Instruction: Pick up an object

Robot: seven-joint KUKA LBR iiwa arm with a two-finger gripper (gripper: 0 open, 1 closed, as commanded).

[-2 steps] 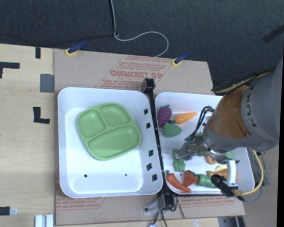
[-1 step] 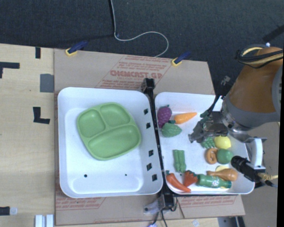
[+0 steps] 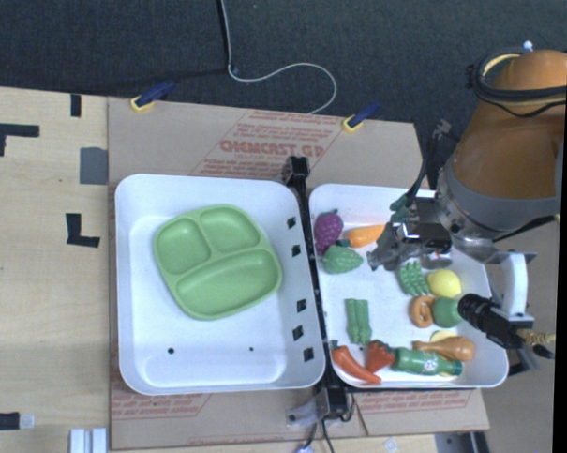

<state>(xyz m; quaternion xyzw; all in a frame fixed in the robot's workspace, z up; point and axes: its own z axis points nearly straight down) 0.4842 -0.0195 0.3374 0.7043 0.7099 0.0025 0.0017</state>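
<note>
From the camera view, the bench carries two shallow white plastic bins side by side so that goods can go from one to the other. The left bin [image 3: 135, 289] holds just a pale green divided plastic plate [image 3: 218, 260], lying flat near its middle.

The right bin [image 3: 495, 376] holds the toy food, scattered loose so that single pieces can be reached: a purple bunch of grapes [image 3: 327, 228] and a green leafy piece [image 3: 342, 260] at the far left, an orange carrot-like piece [image 3: 365, 237] beside them, a green pod [image 3: 356, 320] lying alone in the middle, a yellow lemon [image 3: 443, 282] by a knobbly green piece [image 3: 414, 276], and a row of red, green and orange pieces along the near wall.

The grey arm with its orange band reaches in from the right, and its dark two-finger gripper [image 3: 392, 251] hangs low over the far part of the right bin, just right of the carrot-like piece and the leafy piece, likely lined up for a grab there. Whether it is released or clenched I cannot tell; nothing visibly sits in it.
</note>
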